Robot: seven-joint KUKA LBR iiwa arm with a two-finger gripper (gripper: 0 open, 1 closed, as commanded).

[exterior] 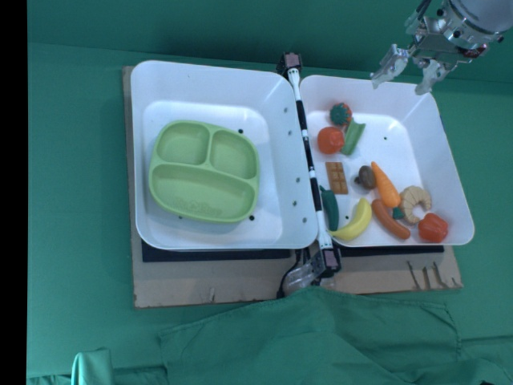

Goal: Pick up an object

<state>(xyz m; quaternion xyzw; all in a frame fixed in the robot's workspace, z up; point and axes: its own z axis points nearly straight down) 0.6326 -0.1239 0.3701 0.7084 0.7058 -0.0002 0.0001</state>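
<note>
My gripper (407, 73) hangs high over the far rim of the right bin (425, 119), open, with nothing between its fingers. Below it the right bin holds several toy foods: a strawberry (341, 113), a tomato (329, 140), a green pepper (353, 137), a brown waffle (337, 177), a mushroom (366, 177), a carrot (385, 185), a banana (355, 221), a sausage (389, 220), a croissant (415, 201) and a red pepper (433, 228). A cucumber (329, 208) lies by the bin's left wall.
The left bin (272, 103) holds a green divided plate (203, 171). A black-and-white rod (309, 163) runs between the two bins. Both bins sit on a cardboard sheet (208, 283). Green cloth (321, 339) bunches at the front.
</note>
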